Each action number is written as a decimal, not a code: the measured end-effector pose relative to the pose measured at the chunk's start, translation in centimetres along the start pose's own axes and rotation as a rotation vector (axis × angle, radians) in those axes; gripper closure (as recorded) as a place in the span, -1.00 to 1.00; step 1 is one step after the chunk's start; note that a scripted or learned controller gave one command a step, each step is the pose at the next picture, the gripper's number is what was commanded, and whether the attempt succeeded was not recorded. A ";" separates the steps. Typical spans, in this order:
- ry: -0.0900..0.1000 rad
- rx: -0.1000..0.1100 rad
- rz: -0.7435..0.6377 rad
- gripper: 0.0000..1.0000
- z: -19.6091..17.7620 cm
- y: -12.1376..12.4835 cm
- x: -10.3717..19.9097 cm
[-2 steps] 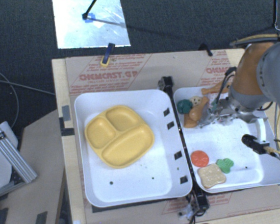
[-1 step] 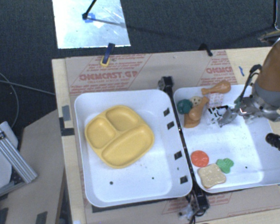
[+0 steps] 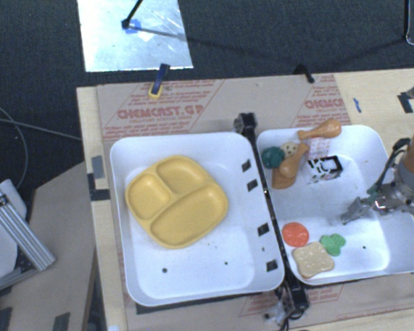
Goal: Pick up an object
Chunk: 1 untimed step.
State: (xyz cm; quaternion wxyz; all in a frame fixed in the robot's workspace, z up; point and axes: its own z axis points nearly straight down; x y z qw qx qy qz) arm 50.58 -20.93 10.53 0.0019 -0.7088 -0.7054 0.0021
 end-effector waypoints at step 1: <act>-0.001 -0.010 -0.007 1.00 -1.2 0.5 0.3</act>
